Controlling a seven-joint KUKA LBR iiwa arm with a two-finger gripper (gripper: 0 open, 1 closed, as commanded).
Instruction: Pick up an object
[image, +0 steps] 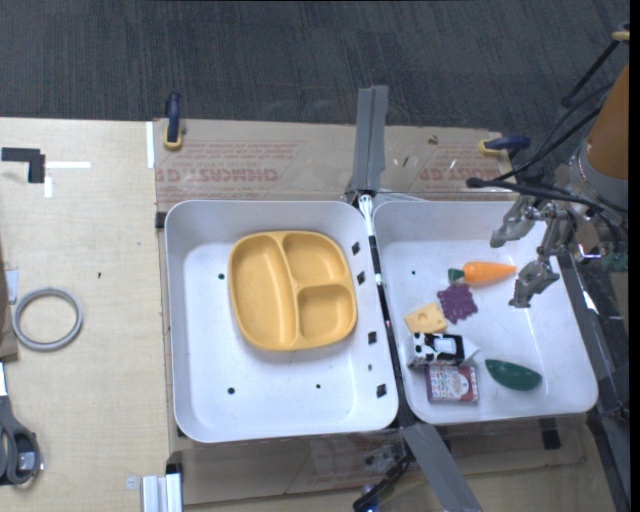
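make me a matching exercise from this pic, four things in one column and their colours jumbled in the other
Things:
1. divided plate
2. toy carrot
3. grape bunch
4. leaf-shaped piece

Colours:
A. purple
B. dark green
C. yellow
D. orange

Right pairs: 1-C, 2-D, 3-A, 4-B

The divided plate lies in the left bin; the other three lie in the right bin, where the gripper hangs beside the toy carrot.
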